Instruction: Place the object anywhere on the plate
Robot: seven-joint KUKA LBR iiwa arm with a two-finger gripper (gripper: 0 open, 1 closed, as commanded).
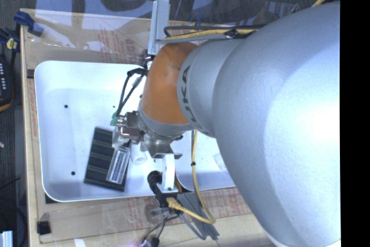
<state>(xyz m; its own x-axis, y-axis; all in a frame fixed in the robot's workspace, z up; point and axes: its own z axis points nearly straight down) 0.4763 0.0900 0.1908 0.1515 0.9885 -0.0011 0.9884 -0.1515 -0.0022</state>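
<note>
- Object: a flat dark-grey rectangular slab with ribbed segments [104,156], lying in the left shallow white plastic bin [58,89] at about 6 o'clock of the bin floor, long axis running roughly 12 to 6 with a slight tilt.
- It rests flat on the bin floor, close to the near wall; its right edge is partly covered by the gripper.
- Handling, judged: looks rigid and thin, probably light to moderate in weight. The ribbed top should give some friction, but the low profile leaves little edge height to pinch.
- Best hold, judged: across the short width near mid-length, fingers straddling the two long edges; a grip at one end would likely let it swing or tip.
- Risk, judged: a flat piece on a smooth bin floor may slide instead of lifting if one finger lands first.
- Two-finger gripper with a pale translucent finger [119,163] sits over the slab's right edge at about 3 o'clock of the slab, seemingly touching or just above it.
- Finger state: cannot tell whether parted or closed; no hold can be confirmed.
- Grey arm with orange band [167,89] covers the bin's right side and most of the right white bin [199,182].
- No plate can be made out.
- Wooden table [87,220] carries both bins.
</note>
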